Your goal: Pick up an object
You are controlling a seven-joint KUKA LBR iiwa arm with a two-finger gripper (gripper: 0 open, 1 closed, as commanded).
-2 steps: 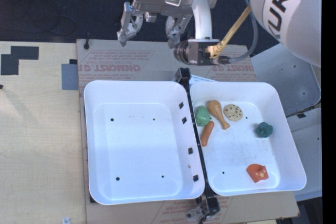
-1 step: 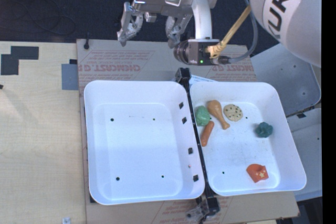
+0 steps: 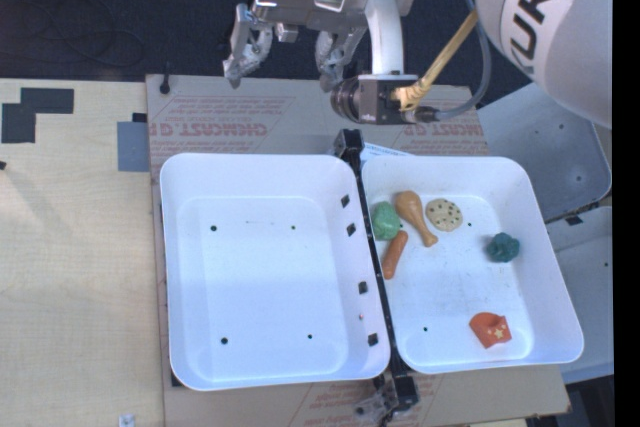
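Note:
My gripper [image 3: 285, 63] hangs high above the bench, beyond the far edge of the left bin, open with nothing between its two fingers [image 3: 240, 50]. The right bin [image 3: 545, 245] holds the objects. A green round piece [image 3: 385, 219] lies by the divider, with an orange carrot [image 3: 394, 254] just below it. A tan drumstick [image 3: 414, 215] and a spotted cookie [image 3: 442, 213] sit beside them. A dark teal lump [image 3: 503, 247] rests near the right wall, and a red-orange piece [image 3: 490, 329] lies toward the front.
The left white bin [image 3: 180, 215] sits beside the right one, joined by black clips along the divider [image 3: 362, 245]. Both rest on a cardboard sheet [image 3: 240, 125]. The arm's large grey body [image 3: 545, 5] looms at the upper right.

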